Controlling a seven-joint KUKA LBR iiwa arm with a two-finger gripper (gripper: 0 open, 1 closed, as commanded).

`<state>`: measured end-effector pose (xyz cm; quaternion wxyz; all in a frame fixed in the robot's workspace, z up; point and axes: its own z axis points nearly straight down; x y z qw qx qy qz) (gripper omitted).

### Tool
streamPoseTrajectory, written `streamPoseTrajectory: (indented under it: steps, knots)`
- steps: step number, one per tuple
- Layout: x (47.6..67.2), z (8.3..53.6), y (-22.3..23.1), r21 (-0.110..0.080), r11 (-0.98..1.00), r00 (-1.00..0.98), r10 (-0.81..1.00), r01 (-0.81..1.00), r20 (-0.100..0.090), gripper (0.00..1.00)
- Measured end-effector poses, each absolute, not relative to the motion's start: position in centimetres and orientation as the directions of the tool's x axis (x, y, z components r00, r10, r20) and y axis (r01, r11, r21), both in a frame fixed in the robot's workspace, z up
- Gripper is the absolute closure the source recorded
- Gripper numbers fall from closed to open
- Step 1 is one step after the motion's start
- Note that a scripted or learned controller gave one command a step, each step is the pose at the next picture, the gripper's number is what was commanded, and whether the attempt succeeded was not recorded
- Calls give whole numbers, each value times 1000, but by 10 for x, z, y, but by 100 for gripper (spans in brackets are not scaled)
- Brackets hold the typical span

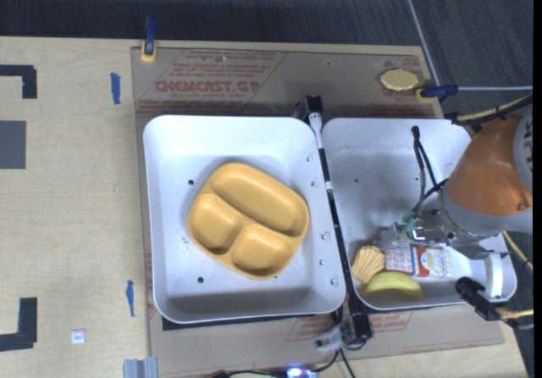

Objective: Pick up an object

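Observation:
In the right bin (381, 156), several small things lie along the front wall: a ridged tan chip-like piece (367, 264), a yellow banana-shaped item (393, 285), a white packet with red and orange print (421, 261) and a white bottle-like item (491, 275). My gripper (412, 230) hangs low below the orange band (487, 177), just above the packet's far edge. The wrist hides the fingertips. I see nothing held.
The left bin (169, 198) holds a large yellow three-compartment tray (246, 219). A black cable (423, 166) runs down the arm over the right bin. A tan disc (400, 80) lies on the cardboard behind the bins.

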<state>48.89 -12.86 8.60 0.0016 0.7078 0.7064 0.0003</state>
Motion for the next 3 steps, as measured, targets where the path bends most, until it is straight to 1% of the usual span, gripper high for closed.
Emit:
streamPoseTrajectory:
  steps: [1,2,3]
  knots:
    - [491,96,-128,8,-2,2,1000,1000,-2,100]
    - [492,106,-128,12,-3,3,1000,1000,-4,100]
    - [516,210,-68,3,2,-2,1000,1000,0,100]
